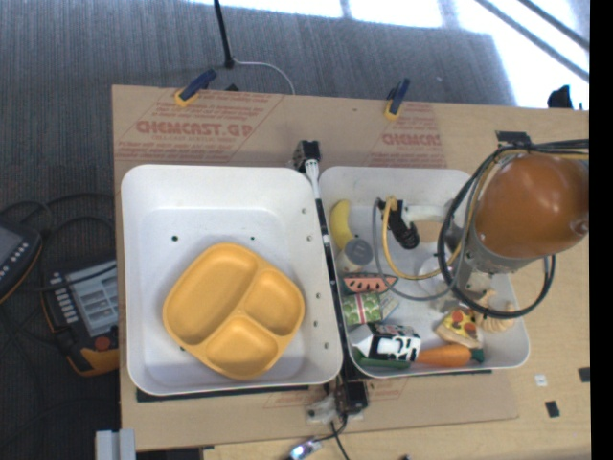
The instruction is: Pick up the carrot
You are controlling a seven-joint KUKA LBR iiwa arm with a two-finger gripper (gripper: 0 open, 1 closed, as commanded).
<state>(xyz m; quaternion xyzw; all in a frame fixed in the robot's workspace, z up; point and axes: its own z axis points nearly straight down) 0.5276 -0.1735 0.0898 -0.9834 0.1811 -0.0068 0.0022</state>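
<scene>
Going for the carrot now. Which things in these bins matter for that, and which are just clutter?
Belongs to the job:
carrot, near front edge of right bin
arm, above that bin

Just lying about:
yellow divided plate in left bin
banana
pizza slice toy
black-and-white carton
green packet

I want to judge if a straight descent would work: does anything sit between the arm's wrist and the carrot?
The carrot lies uncovered by the right bin's near wall. A pizza slice toy lies between it and the wrist above.
</scene>
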